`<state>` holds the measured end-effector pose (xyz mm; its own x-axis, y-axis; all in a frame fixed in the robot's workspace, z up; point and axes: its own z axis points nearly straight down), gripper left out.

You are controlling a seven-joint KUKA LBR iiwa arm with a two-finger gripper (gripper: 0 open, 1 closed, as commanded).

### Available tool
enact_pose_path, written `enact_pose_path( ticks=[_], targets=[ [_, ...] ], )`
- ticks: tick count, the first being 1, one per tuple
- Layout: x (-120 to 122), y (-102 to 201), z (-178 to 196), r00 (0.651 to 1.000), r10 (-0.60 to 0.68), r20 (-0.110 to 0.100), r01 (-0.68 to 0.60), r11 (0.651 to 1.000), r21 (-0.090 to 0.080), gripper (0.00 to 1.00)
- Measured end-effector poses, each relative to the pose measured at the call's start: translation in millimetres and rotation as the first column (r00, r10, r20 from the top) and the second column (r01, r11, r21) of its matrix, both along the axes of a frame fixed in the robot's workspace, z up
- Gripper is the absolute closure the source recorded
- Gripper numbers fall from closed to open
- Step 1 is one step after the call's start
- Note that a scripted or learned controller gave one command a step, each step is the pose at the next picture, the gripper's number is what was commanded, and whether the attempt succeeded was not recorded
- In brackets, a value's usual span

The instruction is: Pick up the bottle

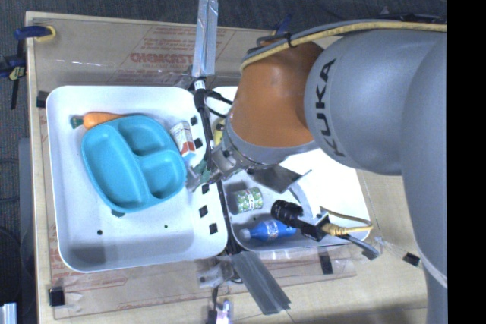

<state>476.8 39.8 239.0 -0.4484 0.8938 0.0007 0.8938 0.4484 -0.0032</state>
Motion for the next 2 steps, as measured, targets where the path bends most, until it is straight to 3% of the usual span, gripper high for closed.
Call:
enact_pose_path(
  ticks=[1,2],
  targets=[
    [-1,36,-7,0.878,0.479,0.000,-0.479,0.878,0.002,1.00],
    [1,-16,75,0.897,0.441,0.005,-0.441,0.897,-0.001,1.00]
  ],
)
